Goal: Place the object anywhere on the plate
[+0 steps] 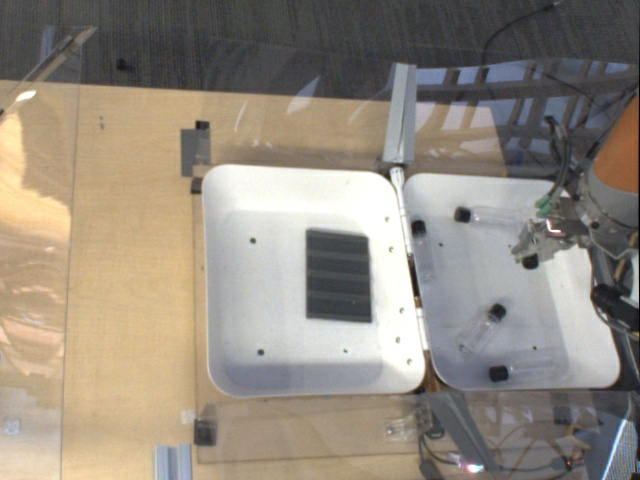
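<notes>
2 shallow white bins sit side by side on the wooden bench [120,298]. Nearest the camera's lower edge, in the right bin [575,363], a clear vial with a black cap [497,373] lies close to the front wall. Just beyond it, another clear vial [482,326] lies tilted, its black cap pointing up and to the right. In the left bin [240,358], a dark ribbed plate [338,275] lies flat near the middle, with bare white floor all around it and none of the vials touching it.

Farther back in the right bin, the gripper [532,248] hangs low over the bin floor near the right side, with a small black cap right at its tip; whether its fingers are apart or together cannot be told from this angle. Behind it, a vial [480,215] lies along the back of the bin, and 1 more black cap [418,227] rests near the divider between the bins. The grey arm [612,208] enters from the right, its orange band showing above the wrist.
</notes>
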`<state>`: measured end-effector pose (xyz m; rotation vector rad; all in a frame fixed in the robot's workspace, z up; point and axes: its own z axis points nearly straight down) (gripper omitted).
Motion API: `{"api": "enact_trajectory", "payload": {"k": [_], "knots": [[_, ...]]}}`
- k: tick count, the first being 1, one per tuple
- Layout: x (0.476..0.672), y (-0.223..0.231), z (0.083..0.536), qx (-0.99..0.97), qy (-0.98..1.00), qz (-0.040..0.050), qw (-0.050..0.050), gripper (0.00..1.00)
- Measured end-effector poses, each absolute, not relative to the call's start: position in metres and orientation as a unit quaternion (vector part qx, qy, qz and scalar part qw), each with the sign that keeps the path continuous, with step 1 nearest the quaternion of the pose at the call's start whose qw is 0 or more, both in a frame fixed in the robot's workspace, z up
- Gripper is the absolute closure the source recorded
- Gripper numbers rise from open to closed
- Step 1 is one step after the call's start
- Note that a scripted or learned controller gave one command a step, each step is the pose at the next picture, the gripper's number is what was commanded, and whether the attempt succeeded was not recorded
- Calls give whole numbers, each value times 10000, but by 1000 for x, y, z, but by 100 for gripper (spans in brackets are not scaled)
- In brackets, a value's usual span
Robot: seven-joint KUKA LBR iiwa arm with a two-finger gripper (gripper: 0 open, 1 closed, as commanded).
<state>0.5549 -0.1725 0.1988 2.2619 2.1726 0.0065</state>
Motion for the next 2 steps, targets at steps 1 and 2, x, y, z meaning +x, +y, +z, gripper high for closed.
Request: {"api": "enact_trajectory", "payload": {"k": [1, 2], "knots": [[639, -113, 275, 7762, 6305, 22, 30, 100], [670, -101, 311, 5307, 8475, 19, 46, 100]]}}
